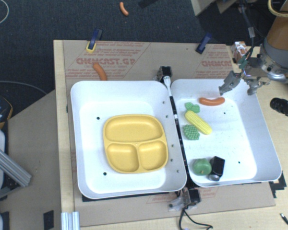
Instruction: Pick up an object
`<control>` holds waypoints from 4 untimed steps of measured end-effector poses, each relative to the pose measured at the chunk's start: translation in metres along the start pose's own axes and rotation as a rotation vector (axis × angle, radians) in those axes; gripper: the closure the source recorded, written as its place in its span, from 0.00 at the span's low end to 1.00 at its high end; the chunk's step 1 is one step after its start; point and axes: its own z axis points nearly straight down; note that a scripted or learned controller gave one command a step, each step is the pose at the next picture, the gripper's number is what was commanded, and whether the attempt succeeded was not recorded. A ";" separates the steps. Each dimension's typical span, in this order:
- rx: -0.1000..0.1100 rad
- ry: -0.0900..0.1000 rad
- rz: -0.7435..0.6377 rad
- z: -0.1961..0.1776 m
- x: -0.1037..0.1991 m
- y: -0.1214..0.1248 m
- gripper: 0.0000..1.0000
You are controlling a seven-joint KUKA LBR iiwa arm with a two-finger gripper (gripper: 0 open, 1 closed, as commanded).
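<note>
The right bin [259, 128] holds an orange sausage [211, 100] near its far edge. Below the sausage lie a yellow corn cob [198, 122] and two green knobbly pieces [192, 107] [191, 132]. At the near edge sit a green round fruit [201, 166] and a black block [216, 166]. My gripper [240, 86] hangs over the far right corner of this bin, just up and right of the sausage. It is open, with nothing between its fingers [228, 86].
The left bin [86, 104] holds a yellow three-compartment plate [135, 143]. Another orange sausage [100, 71] lies on the cardboard behind the left bin. Clamps [92, 41] [203, 43] grip the board's far edge. A black divider [175, 123] runs between the bins.
</note>
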 end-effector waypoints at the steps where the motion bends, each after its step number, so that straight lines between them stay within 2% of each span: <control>1: -0.013 -0.002 -0.002 -0.007 0.000 0.002 0.00; 4: -0.006 0.000 -0.003 0.142 0.011 0.000 0.00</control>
